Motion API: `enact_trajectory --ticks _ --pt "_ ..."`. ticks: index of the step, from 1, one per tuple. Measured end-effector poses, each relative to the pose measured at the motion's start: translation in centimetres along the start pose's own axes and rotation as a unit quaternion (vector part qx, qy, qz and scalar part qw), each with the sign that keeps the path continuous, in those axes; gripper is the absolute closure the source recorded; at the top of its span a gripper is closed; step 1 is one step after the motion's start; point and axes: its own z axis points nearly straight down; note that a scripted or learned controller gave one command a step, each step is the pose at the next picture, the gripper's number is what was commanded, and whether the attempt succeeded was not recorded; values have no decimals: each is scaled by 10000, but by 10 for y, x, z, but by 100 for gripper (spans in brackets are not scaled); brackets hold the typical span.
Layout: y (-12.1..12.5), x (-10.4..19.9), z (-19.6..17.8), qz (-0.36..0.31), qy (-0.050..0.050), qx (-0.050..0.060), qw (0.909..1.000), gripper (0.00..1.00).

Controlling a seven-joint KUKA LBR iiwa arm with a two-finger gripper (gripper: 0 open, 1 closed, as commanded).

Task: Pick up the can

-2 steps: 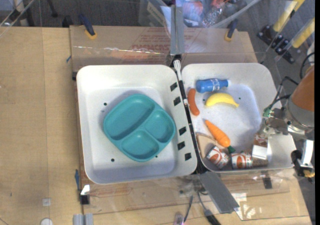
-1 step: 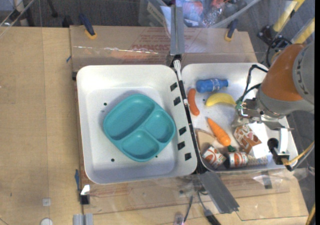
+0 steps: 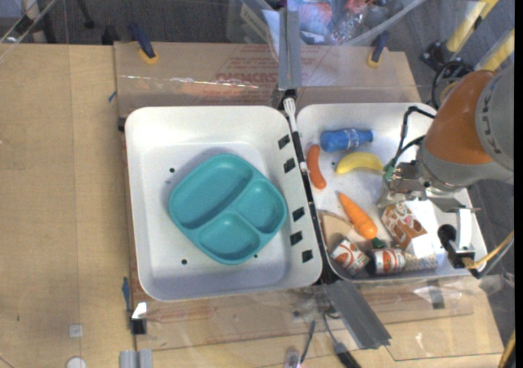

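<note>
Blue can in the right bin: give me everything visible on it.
The blue can lies on its side near the far wall of the right bin, long axis running roughly left to right. It looks like a short cylinder, blue all over with a paler patch near the middle; any print is too small to read. It rests on the bin floor, just beyond the banana and to the right of the sausage, with a narrow gap to each. The gripper is off to its right, not touching it.
</note>
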Motion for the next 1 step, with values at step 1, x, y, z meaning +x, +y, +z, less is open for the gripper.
enact_trajectory --ticks 1 --pt "-20 3 -1 119 22 -13 9999 0"
